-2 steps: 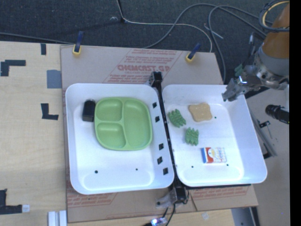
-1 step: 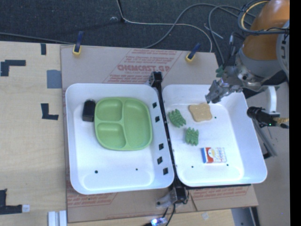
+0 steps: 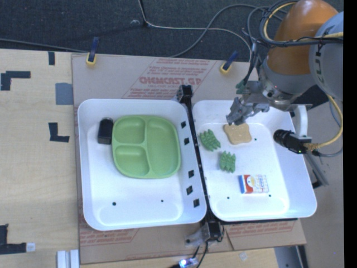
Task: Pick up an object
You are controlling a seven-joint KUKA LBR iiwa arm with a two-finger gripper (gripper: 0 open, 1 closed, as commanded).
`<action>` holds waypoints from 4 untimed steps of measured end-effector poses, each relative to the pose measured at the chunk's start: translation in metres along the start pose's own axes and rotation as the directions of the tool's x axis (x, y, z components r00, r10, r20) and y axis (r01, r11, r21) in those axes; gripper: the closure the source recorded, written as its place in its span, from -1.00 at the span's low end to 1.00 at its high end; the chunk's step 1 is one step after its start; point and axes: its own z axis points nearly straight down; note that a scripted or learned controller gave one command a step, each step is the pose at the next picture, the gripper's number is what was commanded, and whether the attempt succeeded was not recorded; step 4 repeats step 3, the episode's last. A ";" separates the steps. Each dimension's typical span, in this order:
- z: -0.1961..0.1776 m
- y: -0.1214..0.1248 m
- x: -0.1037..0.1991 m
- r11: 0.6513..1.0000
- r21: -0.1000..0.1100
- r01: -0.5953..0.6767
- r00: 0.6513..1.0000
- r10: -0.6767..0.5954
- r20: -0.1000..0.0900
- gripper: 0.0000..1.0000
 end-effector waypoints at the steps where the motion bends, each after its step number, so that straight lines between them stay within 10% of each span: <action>1: 0.008 0.002 0.063 1.000 0.000 0.001 1.000 -0.001 0.000 1.00; 4: 0.031 -0.004 0.150 1.000 0.003 -0.001 1.000 0.001 0.002 1.00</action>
